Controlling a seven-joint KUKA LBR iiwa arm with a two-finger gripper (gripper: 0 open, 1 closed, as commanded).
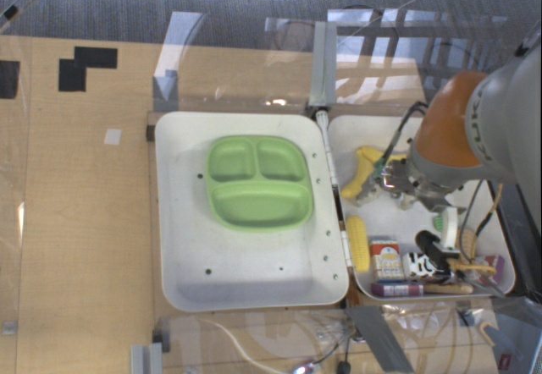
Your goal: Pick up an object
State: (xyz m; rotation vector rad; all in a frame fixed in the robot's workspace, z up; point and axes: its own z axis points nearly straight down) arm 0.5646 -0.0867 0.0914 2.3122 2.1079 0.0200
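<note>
My gripper [396, 184] hangs low in the right bin [339, 134], below the arm's orange band [447, 123]. Just left of it, touching or nearly touching, lies a yellow banana-shaped toy [366, 166]. Along the bin's left wall is a yellow corn cob [358, 243]. At the front are a small red-and-white box [385, 259], a purple marker [398, 288], a black-and-white item [428, 255] and a wooden-handled tool [453, 286]. The arm hides the bin's right part.
The left bin [182, 220] holds a green divided plate [258, 181]. A metal divider rail [332, 195] separates the two bins. Clear plastic walls stand behind both bins. Cables hang near the arm at the right.
</note>
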